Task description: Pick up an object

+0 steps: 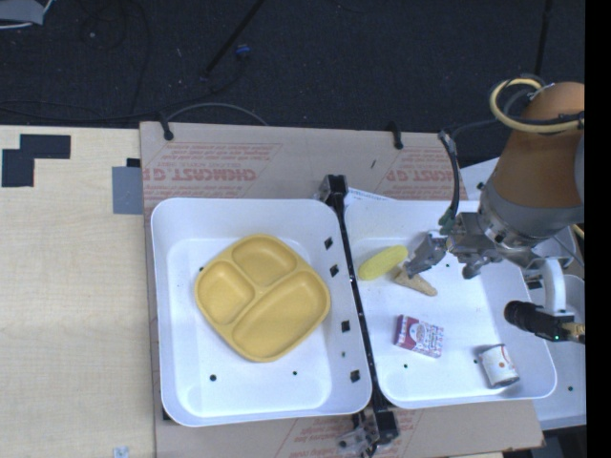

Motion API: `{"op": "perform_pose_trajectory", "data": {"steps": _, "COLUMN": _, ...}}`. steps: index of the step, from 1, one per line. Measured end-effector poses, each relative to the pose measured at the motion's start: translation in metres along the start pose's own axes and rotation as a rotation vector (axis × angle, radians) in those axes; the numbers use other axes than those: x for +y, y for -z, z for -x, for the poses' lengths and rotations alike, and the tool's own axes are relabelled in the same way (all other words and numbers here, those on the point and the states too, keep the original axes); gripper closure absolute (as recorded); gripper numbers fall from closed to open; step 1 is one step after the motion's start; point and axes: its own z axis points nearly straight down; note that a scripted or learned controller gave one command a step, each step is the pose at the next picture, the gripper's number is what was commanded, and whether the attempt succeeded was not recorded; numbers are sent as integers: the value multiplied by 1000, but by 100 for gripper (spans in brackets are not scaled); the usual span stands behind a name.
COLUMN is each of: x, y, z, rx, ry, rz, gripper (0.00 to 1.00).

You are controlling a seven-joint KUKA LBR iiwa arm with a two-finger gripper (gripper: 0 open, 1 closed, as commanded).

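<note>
End effector [427, 253] low over the right bin [535, 375] — whether it grips anything, I cannot tell. Its tip is just beside a yellow banana-like piece [381, 262] and a tan wedge [417, 282]; a red-and-white carton [419, 336] lies nearer the front.

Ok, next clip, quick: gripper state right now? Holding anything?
Gripper: low over the right bin, next to the yellow piece and the tan wedge. Open or closed cannot be told; nothing visibly held.
</note>
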Motion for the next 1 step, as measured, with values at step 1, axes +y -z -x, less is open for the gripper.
{"op": "perform_pose_trajectory", "data": {"steps": 1, "x": 2, "y": 6, "z": 0, "rx": -1, "ry": 2, "rz": 12, "gripper": 0}}
